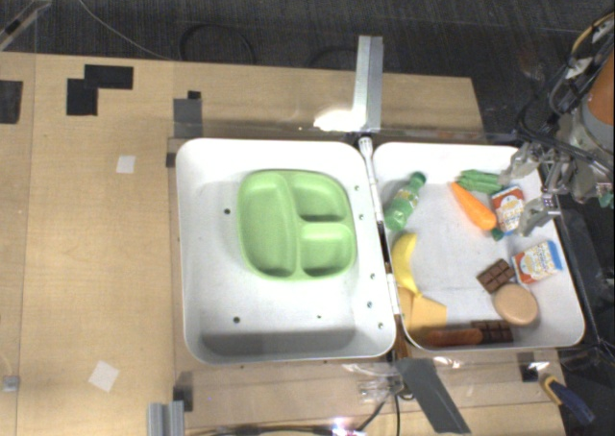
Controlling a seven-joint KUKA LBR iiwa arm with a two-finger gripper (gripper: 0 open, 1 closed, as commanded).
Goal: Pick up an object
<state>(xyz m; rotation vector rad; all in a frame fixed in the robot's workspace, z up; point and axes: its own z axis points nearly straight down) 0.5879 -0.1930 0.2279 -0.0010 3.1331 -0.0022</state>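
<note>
The right white bin (pixel 575 328) holds several toy foods: a green bottle (pixel 407 196), an orange carrot (pixel 473 206), a green pod (pixel 478 179), a red-and-white carton (pixel 507 205), a blue-and-white carton (pixel 538 261), a chocolate piece (pixel 496 276), a round tan cookie (pixel 517 306), a yellow banana (pixel 405 261), a cheese wedge (pixel 425 311) and a brown bar (pixel 466 334). My gripper (pixel 534 188) hangs over that bin's upper right side, just right of the red-and-white carton. Its fingers are spread open, and nothing sits between them.
The left white bin (pixel 207 261) carries a green divided tray (pixel 293 223). A metal post (pixel 369 79) stands behind the seam between the bins. The arm and its cables (pixel 581 98) come in at the right edge. Wooden bench top lies to the left.
</note>
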